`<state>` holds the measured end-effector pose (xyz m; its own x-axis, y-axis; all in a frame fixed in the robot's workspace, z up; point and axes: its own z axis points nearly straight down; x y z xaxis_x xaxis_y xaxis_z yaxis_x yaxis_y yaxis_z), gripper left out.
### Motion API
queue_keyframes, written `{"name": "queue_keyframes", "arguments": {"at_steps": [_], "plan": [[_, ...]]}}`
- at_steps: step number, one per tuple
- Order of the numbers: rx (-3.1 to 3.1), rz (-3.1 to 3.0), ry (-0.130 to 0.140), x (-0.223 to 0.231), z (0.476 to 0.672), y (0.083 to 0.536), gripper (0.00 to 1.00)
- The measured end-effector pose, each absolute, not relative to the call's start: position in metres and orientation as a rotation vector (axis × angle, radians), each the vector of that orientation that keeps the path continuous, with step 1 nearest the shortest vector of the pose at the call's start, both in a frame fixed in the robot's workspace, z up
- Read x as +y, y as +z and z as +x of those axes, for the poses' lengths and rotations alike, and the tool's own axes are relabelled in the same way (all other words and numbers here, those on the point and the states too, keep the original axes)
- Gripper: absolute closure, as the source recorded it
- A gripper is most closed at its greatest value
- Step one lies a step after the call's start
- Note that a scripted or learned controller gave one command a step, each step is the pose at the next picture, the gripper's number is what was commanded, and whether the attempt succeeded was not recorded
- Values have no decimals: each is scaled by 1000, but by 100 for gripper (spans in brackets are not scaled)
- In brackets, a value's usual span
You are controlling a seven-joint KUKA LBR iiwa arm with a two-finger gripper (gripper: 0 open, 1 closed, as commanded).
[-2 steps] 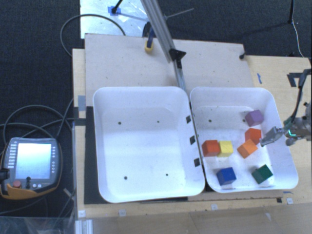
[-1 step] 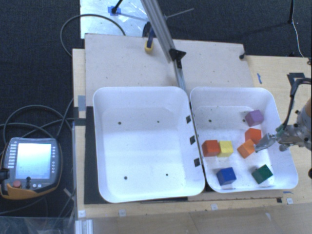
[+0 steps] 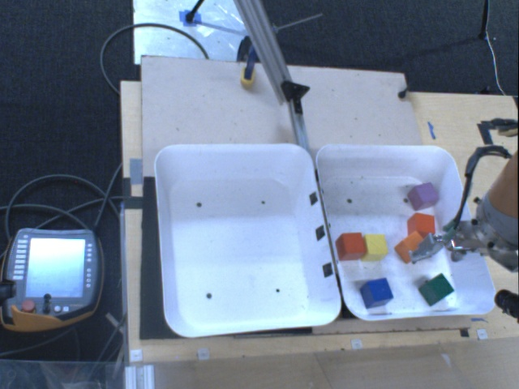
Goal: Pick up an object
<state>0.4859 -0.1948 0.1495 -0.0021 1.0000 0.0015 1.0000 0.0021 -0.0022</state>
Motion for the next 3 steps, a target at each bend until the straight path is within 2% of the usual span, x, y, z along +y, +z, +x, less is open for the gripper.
{"name": "queue_keyframes", "arguments": {"at_steps": [1, 2, 3], "plan": [[-2221, -2217, 2, -194, 485, 98, 0], [-2229, -2219, -3, -195, 488, 111, 100], [-2232, -2223, -5, -198, 489, 175, 100]]}}
